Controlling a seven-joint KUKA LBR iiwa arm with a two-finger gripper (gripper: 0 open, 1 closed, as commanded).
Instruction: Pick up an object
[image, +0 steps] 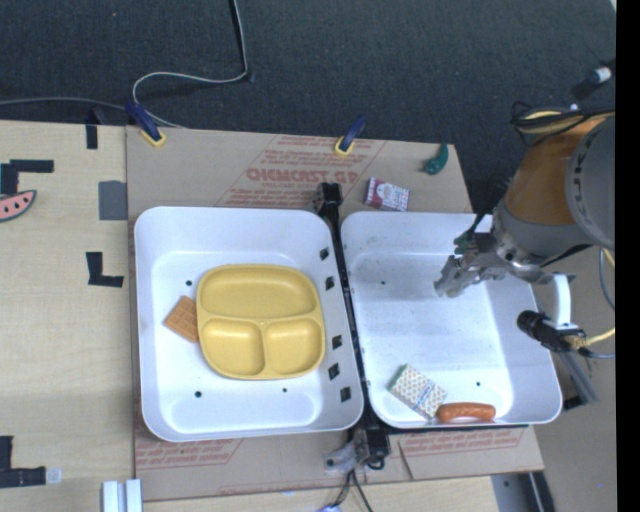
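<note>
Gripper (452, 284) of the grey arm hangs over the upper right part of the right shallow white bin (520, 400), nothing visibly between its fingers; whether they are spread or pressed together cannot be told. An orange sausage-shaped object (466, 412) lies against the near edge of that bin, well apart from the gripper, with a small white patterned packet (417, 389) just beside it. The left white bin (160, 400) carries a yellow plastic three-compartment tray (262, 320), with a tan cracker-like square (182, 319) tucked at its left edge.
</note>
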